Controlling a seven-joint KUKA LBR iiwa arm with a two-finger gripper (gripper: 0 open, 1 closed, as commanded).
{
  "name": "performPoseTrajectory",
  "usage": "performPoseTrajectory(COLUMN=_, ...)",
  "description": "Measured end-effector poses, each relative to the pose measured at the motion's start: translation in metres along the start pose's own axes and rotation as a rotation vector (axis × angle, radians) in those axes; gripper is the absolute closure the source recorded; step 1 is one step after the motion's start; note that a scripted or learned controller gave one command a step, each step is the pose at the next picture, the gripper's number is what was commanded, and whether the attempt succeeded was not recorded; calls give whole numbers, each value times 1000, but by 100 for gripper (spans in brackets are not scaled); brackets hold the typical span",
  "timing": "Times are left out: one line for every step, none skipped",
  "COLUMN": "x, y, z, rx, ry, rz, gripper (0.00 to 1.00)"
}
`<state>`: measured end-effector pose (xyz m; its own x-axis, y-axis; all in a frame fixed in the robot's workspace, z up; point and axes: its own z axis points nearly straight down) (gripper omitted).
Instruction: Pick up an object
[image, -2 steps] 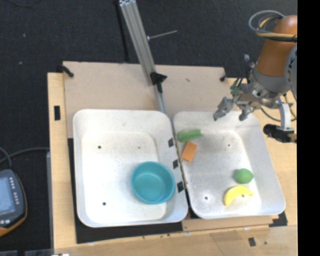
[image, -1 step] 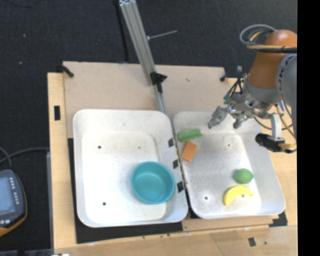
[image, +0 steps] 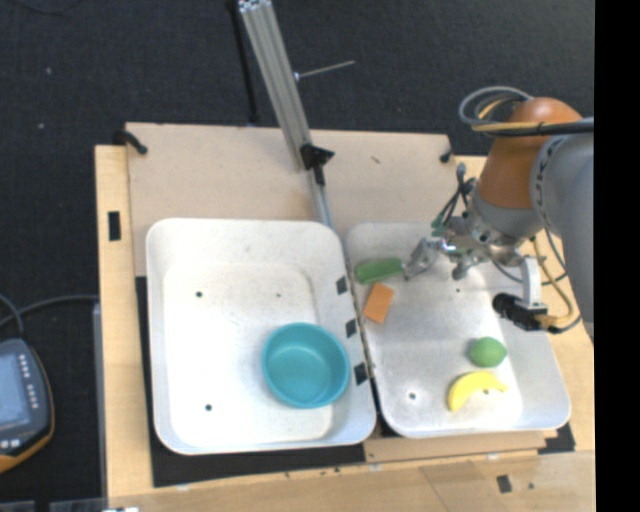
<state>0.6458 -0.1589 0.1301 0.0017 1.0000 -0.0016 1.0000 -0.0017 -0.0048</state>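
Reaching in from the right, the grey arm's two-finger gripper (image: 428, 254) hangs low over the far end of the right white plastic bin (image: 530, 405); I cannot tell how it is set.

Its tip sits just beside the flat green oblong piece (image: 377, 270), which lies near that bin's far-left corner and looks like the likeliest thing to take. It seems light and stiff, probably smooth plastic, so I would pinch it across its narrow width to stop it sliding.

Going down in size: the left white bin (image: 200, 260), matte and shallow with rounded corners, holds a round teal plastic bowl (image: 305, 364). Then the curved yellow banana-shaped toy (image: 474, 390), the small orange block (image: 378, 303) just beside the green piece, and the little round green ball (image: 487, 351).
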Motion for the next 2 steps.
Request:
performPoseTrajectory(x=-1, y=3, z=-16, rx=-11, ry=-1, rz=2, gripper=100)
performPoseTrajectory(x=-4, y=2, z=-81, rx=-14, ry=-1, rz=1, gripper=100)
